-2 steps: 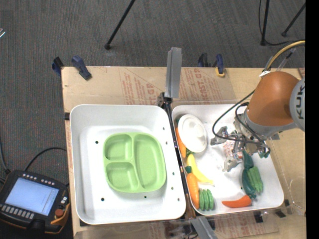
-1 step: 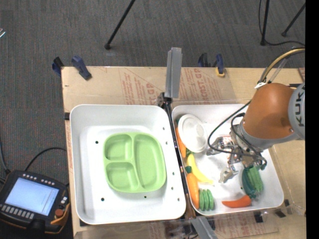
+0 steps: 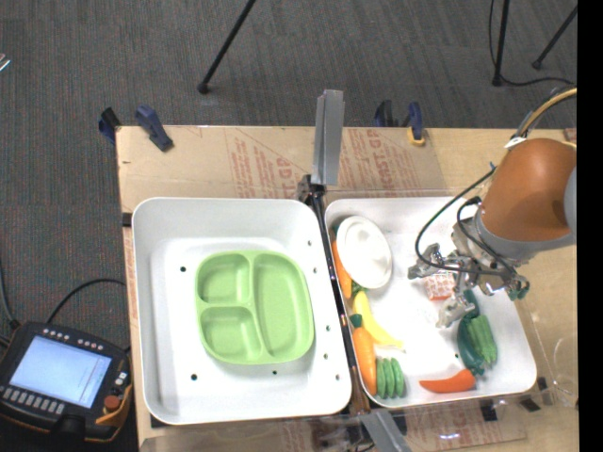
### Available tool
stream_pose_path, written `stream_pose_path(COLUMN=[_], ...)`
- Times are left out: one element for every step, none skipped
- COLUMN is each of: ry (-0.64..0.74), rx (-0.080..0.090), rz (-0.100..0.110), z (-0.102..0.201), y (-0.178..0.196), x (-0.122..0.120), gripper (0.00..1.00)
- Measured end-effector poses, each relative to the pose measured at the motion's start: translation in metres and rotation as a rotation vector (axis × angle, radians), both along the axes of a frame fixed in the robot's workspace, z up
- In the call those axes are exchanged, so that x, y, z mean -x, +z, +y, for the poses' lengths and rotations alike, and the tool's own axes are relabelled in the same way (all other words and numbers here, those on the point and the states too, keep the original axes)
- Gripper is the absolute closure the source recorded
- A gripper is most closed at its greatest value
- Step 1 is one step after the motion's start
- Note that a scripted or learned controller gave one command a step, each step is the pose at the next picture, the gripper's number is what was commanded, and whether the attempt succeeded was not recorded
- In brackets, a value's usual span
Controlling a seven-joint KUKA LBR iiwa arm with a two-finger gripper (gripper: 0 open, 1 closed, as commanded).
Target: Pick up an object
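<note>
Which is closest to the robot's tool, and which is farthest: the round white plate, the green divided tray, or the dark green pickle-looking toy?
Measured from the tool:
1. Dark green pickle-shaped toy, just below it in the right bin.
2. Round white plate, at the right bin's left side.
3. Light green divided plastic tray, in the left bin.

Toy foods (image 3: 377,328) and white plate (image 3: 365,250) fill right bin (image 3: 415,210).

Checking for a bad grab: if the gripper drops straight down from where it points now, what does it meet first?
Probably the bare floor of the right bin, beside the dark green vegetable. The gripper hangs between that vegetable and a red-and-white item; depth is unclear from this slant, so it could clip either.
</note>
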State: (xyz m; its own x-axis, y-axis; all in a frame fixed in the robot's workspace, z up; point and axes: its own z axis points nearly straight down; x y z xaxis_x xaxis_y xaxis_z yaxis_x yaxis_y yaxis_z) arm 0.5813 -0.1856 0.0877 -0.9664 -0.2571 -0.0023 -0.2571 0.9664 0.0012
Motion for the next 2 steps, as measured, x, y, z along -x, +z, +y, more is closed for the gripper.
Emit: stream_pose_path(ry=[-0.044, -0.044], rx=[-0.001, -0.002], rz=[-0.002, -0.007], z=[0.016, 0.017], y=[0.001, 0.012], x=[-0.014, -0.016], gripper=[0.0, 1.0])
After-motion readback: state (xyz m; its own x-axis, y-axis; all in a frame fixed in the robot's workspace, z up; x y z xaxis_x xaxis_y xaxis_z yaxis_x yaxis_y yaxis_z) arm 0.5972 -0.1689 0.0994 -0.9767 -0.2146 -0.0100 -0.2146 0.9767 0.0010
